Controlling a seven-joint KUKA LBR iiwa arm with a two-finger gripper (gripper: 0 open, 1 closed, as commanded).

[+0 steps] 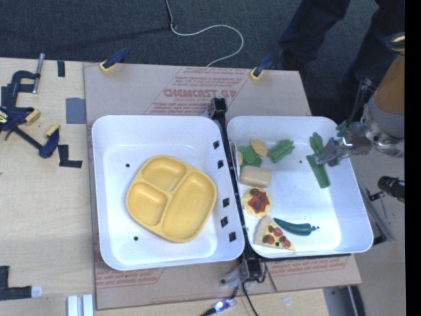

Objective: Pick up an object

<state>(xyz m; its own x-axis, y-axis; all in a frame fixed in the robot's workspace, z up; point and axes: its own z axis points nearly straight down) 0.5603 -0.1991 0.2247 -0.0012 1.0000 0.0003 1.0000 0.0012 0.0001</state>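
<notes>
Over the right bin [342, 239], near its far right corner, the gripper [327, 155] reaches in from the right on the grey arm [381, 120], and a long green piece [319, 160] shows between its fingers, so the jaws are clamped on it. That green piece runs from near the bin's back wall down toward the middle of the floor, tilted a little, with its lower end hanging free below the fingers; whether it is lifted off the floor I cannot tell. Left of it in the same bin lie a green pepper [281, 150], a small yellow piece [259, 148] and another green piece [248, 155], close together by the divider. Just below them sits a tan block [255, 176], then a round pizza toy [257, 201], and near the front wall a pizza slice [272, 236] with a dark green chili [294, 227] just beside it. Left of the divider, the left bin [108, 176] holds a yellow tray [172, 197] with three compartments, lying flat in the middle.
</notes>
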